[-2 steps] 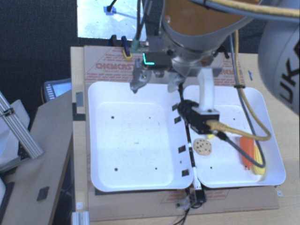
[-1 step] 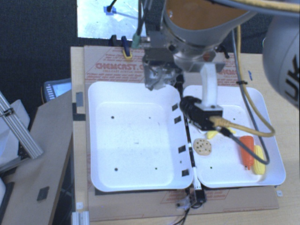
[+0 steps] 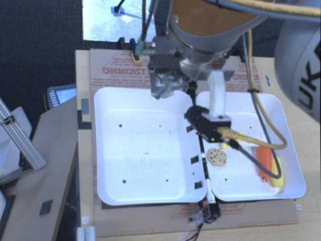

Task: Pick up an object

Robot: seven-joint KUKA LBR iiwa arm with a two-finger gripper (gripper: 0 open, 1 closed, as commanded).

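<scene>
Currently, your candidates for picking all lie in the right bin (image 3: 241, 182). A round, speckled biscuit-like disc (image 3: 216, 157) sits flat on the bin floor near the rim it shares with the left bin (image 3: 145, 154). Further to the right you see an orange carrot-shaped piece (image 3: 264, 157) lying lengthwise. A yellow piece (image 3: 277, 178) is just beside it, close to the bin's outer wall. The orange and yellow pieces look to be touching or nearly so. The disc lies well apart from both.

None of these is at the gripper (image 3: 161, 89). You find its metal body hanging over the far rim of the left bin, near that bin's corner toward the right bin. The disc is the nearest of the three things to it, yet it lies across the shared rim and toward the near side. The orange and yellow pieces are further off, on the right bin's opposite side. Whether the gripper is spread or closed you cannot tell from this slant.

Both bins rest on a printed cardboard sheet (image 3: 120, 70) on the worktop (image 3: 60, 154), and the arm's orange band (image 3: 210, 9) looms at the top.
</scene>
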